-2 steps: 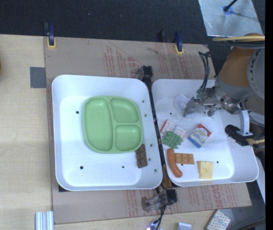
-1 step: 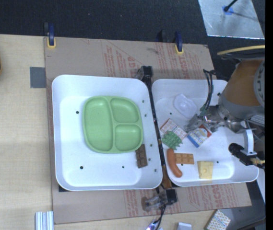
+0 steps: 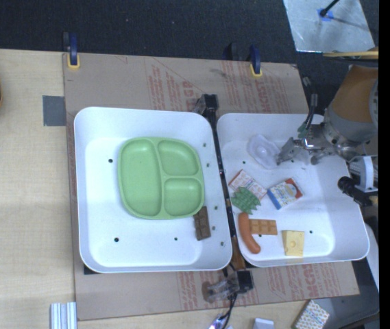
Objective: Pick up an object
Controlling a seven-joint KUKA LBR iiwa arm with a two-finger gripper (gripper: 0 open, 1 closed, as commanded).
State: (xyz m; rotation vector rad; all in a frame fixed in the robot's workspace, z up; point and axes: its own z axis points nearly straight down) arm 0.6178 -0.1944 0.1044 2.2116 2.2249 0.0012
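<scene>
My gripper (image 3: 300,155) hangs over the back of the right bin (image 3: 345,214), open, with nothing between its fingers. A clear plastic piece (image 3: 263,149) lies just left of it. Nearer the front lie a blue and red packet (image 3: 284,192), a printed card (image 3: 245,181), a green toy piece (image 3: 245,199), a red sausage (image 3: 248,234), a brown waffle bar (image 3: 264,227) and a yellow cheese block (image 3: 292,242). The left bin (image 3: 92,184) holds a green divided plate (image 3: 160,177) and a brown bar (image 3: 201,223).
The grey arm with its orange band (image 3: 352,98) comes in from the right, over the right bin's far corner. A raised rim (image 3: 219,177) divides the two bins. Clamps (image 3: 254,60) pin the cardboard at the back edge.
</scene>
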